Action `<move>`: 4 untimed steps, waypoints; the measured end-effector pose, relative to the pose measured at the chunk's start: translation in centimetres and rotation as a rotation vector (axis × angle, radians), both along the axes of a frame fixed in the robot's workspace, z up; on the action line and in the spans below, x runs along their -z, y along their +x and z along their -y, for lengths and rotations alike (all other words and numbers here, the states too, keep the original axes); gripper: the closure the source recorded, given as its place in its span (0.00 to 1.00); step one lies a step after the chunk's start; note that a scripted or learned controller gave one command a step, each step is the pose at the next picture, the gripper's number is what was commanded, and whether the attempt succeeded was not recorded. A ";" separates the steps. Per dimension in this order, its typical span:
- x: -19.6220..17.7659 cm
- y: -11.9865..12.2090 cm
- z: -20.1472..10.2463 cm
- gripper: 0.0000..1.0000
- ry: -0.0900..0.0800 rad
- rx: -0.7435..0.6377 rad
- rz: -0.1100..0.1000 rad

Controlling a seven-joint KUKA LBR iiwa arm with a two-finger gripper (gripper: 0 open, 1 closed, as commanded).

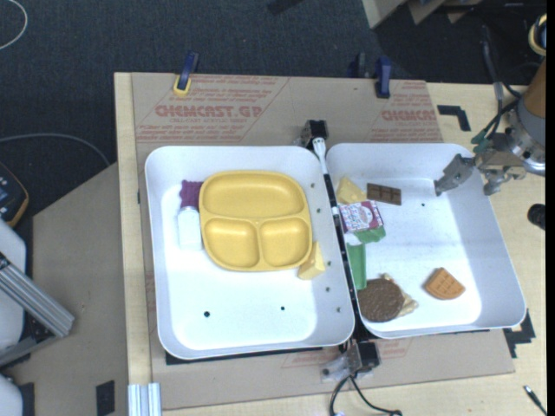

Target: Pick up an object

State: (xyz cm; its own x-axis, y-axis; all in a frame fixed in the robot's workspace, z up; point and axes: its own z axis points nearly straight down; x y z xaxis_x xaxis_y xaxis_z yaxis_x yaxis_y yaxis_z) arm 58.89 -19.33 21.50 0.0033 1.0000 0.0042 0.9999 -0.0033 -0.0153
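Observation:
My gripper (473,178) hangs over the far right corner of the right bin (486,258), open, with nothing between its fingers (452,176). In that bin, to the gripper's left, lies a brown chocolate bar (383,194), then a pale yellow wedge (349,190) against the left wall. Below these sits a red and white packet (362,217) on a green strip (356,255). A round brown cookie (381,300) and an orange cracker (443,283) lie near the front wall.
The left bin (243,310) holds a yellow divided tray (256,219), a purple item (190,193), a white item (188,229) and a yellow piece (311,265). Clamps (183,76) stand at the board's far edge. Cables (347,384) trail off the front.

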 end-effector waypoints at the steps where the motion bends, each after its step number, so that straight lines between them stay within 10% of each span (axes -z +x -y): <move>1: -0.8 0.3 0.0 0.00 -0.003 -0.003 0.014; 4: 13.2 -0.6 -0.4 0.00 -0.002 -0.004 0.009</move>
